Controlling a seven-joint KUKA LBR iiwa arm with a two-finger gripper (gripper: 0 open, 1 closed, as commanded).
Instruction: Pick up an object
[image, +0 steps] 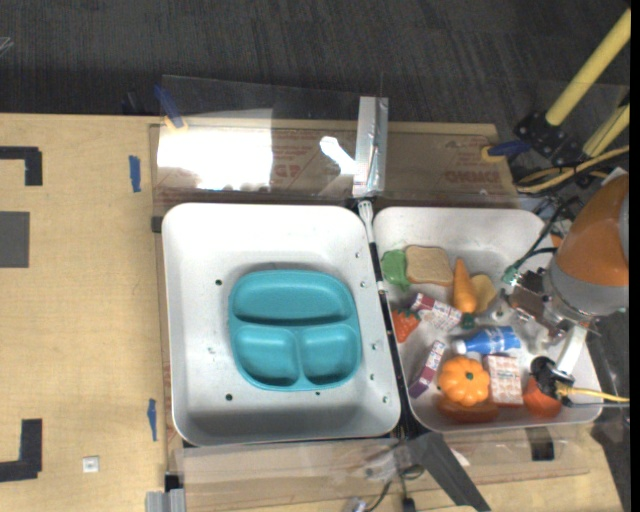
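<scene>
**Orange toy pumpkin (465, 380) nearest, claw (535, 305) over right white bin (450, 222)**

It sits by that bin's near wall. Just behind, a blue-and-white bottle (490, 343) lies with its long axis left-right, beside the claw; apart or together, I cannot tell.

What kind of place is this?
Probably a robot lab's test bench, not a kitchen. A grey-and-orange robot arm reaches in over the right bin, which holds jumbled toy food like a toy pumpkin; the left bin holds a teal tray.
</scene>
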